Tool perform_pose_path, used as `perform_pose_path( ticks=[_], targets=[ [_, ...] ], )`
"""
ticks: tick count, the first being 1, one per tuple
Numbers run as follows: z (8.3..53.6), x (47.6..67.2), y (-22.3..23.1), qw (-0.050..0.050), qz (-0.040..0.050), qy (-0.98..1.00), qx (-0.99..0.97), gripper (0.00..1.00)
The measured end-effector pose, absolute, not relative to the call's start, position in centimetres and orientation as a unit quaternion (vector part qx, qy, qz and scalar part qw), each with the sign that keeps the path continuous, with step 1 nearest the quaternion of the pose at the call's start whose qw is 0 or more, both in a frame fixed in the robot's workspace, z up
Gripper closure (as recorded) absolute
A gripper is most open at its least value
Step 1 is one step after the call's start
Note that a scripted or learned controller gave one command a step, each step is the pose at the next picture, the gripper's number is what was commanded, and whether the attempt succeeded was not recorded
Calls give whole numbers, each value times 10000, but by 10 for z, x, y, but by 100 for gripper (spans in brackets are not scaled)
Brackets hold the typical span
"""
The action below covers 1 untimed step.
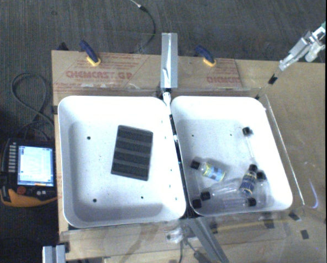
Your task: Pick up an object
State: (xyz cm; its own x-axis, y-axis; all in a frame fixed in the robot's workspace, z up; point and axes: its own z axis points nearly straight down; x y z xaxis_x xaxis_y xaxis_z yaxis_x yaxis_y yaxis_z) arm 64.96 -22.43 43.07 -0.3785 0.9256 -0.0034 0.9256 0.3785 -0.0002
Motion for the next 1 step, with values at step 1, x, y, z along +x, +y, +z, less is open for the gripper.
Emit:
perform_pose_path(
  ticks=[1],
  targets=[
    [320, 655, -221, 6, -16, 8391, 5439, 0]
  ],
)
